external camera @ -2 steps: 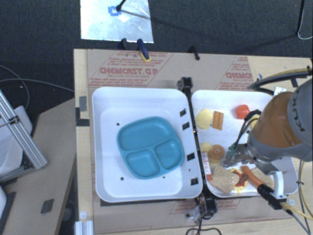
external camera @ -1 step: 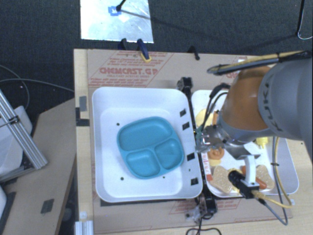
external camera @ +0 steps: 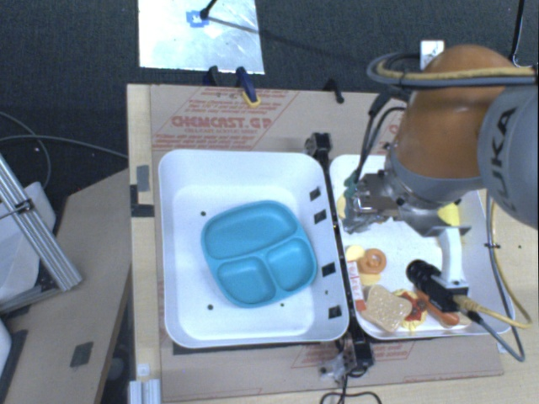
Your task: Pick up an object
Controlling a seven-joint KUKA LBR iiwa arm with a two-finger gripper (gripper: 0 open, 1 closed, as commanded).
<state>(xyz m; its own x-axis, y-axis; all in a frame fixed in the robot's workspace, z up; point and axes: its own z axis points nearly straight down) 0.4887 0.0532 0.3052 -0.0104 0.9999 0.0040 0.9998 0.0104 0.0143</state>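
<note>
Gripper [external camera: 358,207] over right bin [external camera: 413,247]; brown sheet [external camera: 223,116] beneath reads CHEMCAST GP

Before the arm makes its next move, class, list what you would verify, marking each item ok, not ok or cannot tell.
1. Pickable things lie in the right bin: ok, a tan slice and an orange round piece.
2. Gripper is over the right bin: ok.
3. Gripper is centred over one piece: cannot tell, the arm hides what lies beneath.
4. Gripper already carries something: cannot tell.
5. Blue tray lies in the left bin, apart from the gripper: ok.
</note>
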